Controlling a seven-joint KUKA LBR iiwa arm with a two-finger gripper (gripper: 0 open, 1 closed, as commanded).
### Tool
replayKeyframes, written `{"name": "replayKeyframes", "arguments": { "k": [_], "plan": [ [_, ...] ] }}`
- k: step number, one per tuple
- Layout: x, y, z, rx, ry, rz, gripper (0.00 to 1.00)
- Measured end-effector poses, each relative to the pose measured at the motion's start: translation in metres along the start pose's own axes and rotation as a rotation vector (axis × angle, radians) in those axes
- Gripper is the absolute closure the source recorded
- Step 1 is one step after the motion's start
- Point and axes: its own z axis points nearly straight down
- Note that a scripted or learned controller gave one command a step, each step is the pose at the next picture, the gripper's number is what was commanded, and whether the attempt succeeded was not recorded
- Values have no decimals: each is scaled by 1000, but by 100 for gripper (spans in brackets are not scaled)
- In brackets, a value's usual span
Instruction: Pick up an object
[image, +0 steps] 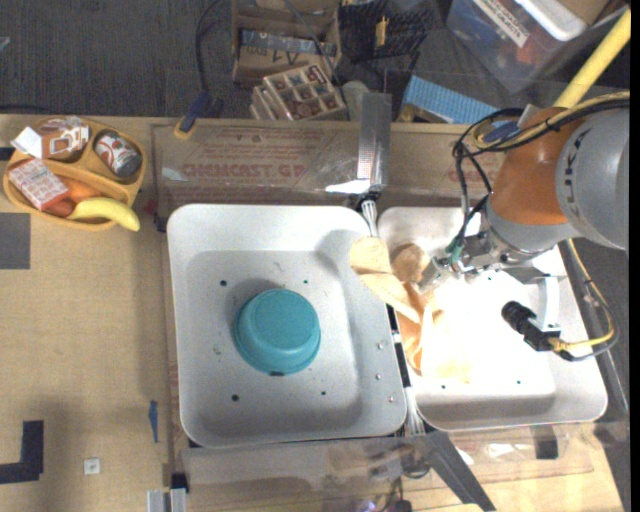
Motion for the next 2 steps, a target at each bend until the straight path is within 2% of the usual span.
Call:
{"name": "replayKeyframes", "arguments": {
  "k": [1, 2],
  "plan": [
    [-57, 10, -38, -3, -2, 258, 0],
    [-53, 51, 10, -6, -4, -5, 0]
  ]
}}
